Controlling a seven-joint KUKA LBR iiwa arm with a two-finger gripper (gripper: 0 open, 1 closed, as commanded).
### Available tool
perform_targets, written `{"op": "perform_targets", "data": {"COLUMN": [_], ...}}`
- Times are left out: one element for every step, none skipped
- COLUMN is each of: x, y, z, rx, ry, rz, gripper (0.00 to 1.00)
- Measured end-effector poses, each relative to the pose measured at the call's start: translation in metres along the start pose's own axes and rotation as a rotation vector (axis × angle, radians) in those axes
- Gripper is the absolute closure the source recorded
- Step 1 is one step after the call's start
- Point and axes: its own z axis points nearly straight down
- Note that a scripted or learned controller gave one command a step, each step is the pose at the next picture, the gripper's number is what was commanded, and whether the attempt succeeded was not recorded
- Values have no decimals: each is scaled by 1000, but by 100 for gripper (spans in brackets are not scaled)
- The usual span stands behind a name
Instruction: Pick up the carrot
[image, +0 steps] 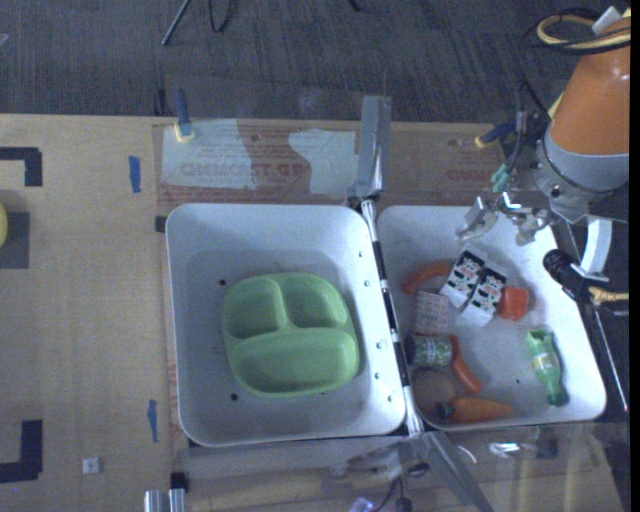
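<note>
The carrot (482, 408) is orange with a dark stub at its left end. It lies flat along the front wall of the right bin (590, 395). My gripper (497, 231) hangs over the back of that bin, well behind the carrot and above the white cartons (476, 284). Its two metal fingers (470, 226) are spread apart, so it is open with nothing between them.
Crowding the right bin are an orange sausage shape (428, 275), a checkered packet (432, 312), a small can (432, 351), a brown lump (430, 386), a second orange piece (465, 376), an orange block (513, 302) and a green bottle (546, 366). A green divided plate (290, 333) lies in the left bin (190, 250).
</note>
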Motion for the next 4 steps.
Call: {"op": "perform_targets", "data": {"x": [-45,-117,-117,-117], "y": [-37,-98,-98,-98], "z": [29,121,120,120], "rx": [1,1,-1,-1], "ry": [-1,1,0,0], "rz": [-89,-135,-134,-134], "gripper": [0,0,0,0]}}
